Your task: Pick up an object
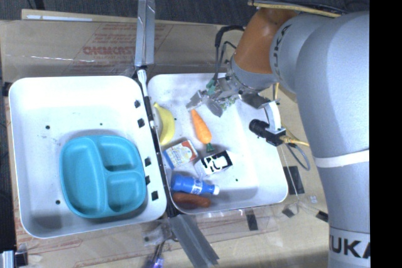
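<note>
Gripper [211,97] state impossible to tell; carrot [201,125] just below and slightly left of it, long axis pointing toward it.

Right bin's [267,188] near half is crowded (carrot [201,126], bottle [191,186]), right side bare.

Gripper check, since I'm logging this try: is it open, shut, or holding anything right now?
Gripper: above the carrot in the right bin, with nothing seen held; open or shut cannot be told.

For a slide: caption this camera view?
Gripper hovers over the right bin near the carrot; blue tray sits left.
</note>
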`<state>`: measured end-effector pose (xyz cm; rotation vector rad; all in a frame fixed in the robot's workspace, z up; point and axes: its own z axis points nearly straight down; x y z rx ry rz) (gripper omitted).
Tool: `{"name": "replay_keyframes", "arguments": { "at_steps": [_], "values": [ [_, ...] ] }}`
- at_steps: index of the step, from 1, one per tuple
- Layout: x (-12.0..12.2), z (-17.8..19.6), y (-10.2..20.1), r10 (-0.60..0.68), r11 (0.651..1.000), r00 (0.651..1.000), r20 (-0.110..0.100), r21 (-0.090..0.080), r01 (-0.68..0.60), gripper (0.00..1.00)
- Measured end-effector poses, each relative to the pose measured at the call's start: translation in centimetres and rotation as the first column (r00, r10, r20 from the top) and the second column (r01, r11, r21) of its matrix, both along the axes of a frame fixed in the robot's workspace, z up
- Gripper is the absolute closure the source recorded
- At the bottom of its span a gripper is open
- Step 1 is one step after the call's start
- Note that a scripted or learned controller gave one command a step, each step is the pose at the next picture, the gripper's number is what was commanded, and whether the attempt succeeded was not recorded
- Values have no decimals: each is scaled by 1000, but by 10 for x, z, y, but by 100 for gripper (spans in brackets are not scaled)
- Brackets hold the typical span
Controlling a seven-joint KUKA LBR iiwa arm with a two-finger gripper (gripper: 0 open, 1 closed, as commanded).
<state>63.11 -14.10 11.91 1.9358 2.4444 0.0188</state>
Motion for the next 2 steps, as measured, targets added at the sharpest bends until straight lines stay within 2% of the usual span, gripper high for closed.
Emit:
{"name": "replay_keyframes", "arguments": {
  "at_steps": [1,2],
  "values": [
    [-7,-8,6,-28,1000,1000,10,0,28,0],
    [-29,-8,7,-76,997,997,13,2,76,0]
  ]
}}
